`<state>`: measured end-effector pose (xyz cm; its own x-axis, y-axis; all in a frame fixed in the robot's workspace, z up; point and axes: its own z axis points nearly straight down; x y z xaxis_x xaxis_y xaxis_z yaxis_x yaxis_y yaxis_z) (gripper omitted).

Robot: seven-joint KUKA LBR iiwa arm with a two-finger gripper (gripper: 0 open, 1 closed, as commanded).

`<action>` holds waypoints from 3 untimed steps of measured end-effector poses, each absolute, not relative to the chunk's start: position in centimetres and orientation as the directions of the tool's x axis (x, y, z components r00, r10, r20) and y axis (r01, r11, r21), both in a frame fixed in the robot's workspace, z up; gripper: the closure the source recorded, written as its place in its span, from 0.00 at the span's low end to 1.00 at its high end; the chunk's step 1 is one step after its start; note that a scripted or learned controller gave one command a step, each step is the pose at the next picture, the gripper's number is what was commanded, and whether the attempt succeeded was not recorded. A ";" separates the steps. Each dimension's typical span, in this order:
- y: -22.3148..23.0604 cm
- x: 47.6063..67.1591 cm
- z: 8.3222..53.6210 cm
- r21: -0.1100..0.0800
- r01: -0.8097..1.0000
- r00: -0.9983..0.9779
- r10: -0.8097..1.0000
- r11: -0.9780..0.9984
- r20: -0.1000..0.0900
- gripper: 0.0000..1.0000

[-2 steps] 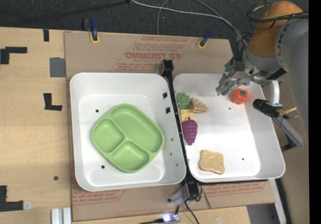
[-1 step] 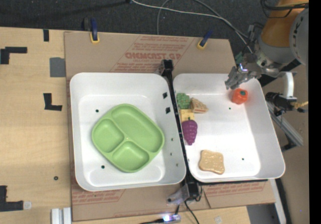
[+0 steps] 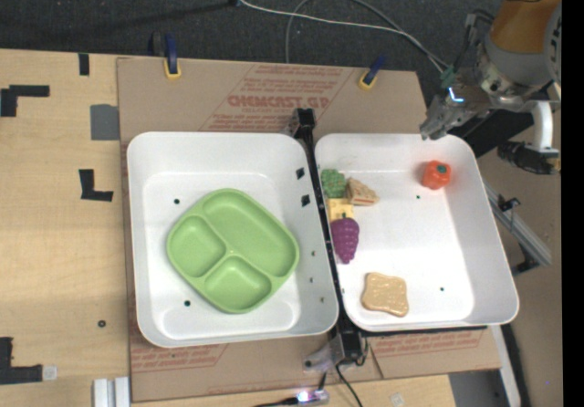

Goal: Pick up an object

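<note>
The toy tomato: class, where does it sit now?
The toy tomato lies in the right bin, near its far right corner, apart from the other food toys.

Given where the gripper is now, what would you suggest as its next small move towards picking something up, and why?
Probably a short move inward and down toward the tomato. The gripper sits above the right bin's far rim, holding nothing, and the tomato is the nearest item, lying apart from the others. The grapes, toast and the pile by the divider are farther off.
</note>
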<state>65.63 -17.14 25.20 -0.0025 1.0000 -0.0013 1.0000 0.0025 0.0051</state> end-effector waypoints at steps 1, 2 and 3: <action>-17.1 65.7 29.2 0.003 1.000 -0.002 1.000 0.002 -0.001 1.00; -12.1 63.4 29.2 -0.002 1.000 -0.004 1.000 0.004 0.000 1.00; -8.1 62.0 28.3 -0.003 1.000 -0.004 1.000 0.004 0.001 1.00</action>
<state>61.97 -8.10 28.33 -0.0040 1.0000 0.0007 1.0000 0.0040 -0.0030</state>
